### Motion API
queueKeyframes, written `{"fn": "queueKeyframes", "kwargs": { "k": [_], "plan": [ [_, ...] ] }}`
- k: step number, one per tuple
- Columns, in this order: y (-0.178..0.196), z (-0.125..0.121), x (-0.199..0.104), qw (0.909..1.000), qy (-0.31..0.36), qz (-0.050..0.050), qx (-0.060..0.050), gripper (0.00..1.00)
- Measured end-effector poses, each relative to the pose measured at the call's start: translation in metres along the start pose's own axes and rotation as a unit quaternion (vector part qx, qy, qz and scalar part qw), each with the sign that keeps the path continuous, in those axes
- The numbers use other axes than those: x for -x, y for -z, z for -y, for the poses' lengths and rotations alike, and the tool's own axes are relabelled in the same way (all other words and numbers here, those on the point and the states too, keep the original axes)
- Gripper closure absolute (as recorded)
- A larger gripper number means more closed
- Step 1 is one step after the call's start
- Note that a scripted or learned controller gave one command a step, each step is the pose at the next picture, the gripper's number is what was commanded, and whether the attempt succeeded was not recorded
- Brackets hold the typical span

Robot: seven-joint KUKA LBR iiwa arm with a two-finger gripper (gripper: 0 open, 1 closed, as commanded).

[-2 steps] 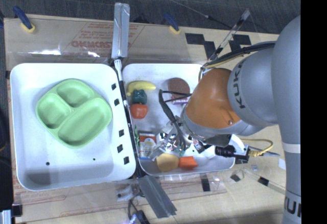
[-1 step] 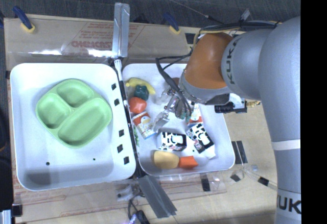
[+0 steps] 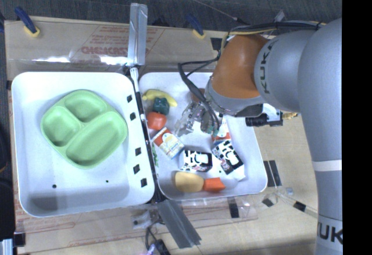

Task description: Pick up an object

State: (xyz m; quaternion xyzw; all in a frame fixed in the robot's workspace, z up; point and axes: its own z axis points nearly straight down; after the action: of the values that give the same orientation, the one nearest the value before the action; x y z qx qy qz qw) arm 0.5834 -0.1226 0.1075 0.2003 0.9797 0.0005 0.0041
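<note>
Well, there are two white bins on the bench, and the arm (image 3: 290, 68) comes in from three o'clock, its orange band sitting over the right bin (image 3: 256, 149). The left bin (image 3: 35, 190) holds just one thing, a green divided plate (image 3: 84, 127) with three compartments, lying toward the bin's ten o'clock half. The right bin is the crowded one. The gripper (image 3: 195, 118) hangs near that bin's centre, its metal fingers pointing toward seven o'clock, and from where I stand I cannot tell whether they are apart or together; nothing shows plainly between them. Around it I count one yellow banana-shaped toy (image 3: 158, 96) with a dark green piece (image 3: 161, 106) touching it at eleven o'clock, one orange-red round toy (image 3: 155, 121) just beside the bin's left wall, and one small printed carton (image 3: 168, 144) at eight o'clock of the gripper. Toward six o'clock lie two black-and-white patterned boxes (image 3: 197, 160) side by side, the second (image 3: 229, 158) at five o'clock, then one pale yellow lump (image 3: 189, 180) touching one small orange block (image 3: 214, 185) along the near wall.
</note>
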Motion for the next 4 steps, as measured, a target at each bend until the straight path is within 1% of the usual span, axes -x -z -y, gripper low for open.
{"fn": "queueKeyframes", "kwargs": {
  "k": [1,2,3,4],
  "plan": [
    [-0.013,-0.033,0.003,0.9994,-0.034,0.001,-0.002,1.0],
    [-0.014,-0.035,0.002,0.9995,-0.032,-0.002,-0.001,0.0],
    [0.005,0.058,0.01,0.9954,0.096,-0.003,-0.001,0.0],
    [0.002,0.04,-0.038,0.9979,0.062,0.017,-0.001,0.0]
  ]
}}
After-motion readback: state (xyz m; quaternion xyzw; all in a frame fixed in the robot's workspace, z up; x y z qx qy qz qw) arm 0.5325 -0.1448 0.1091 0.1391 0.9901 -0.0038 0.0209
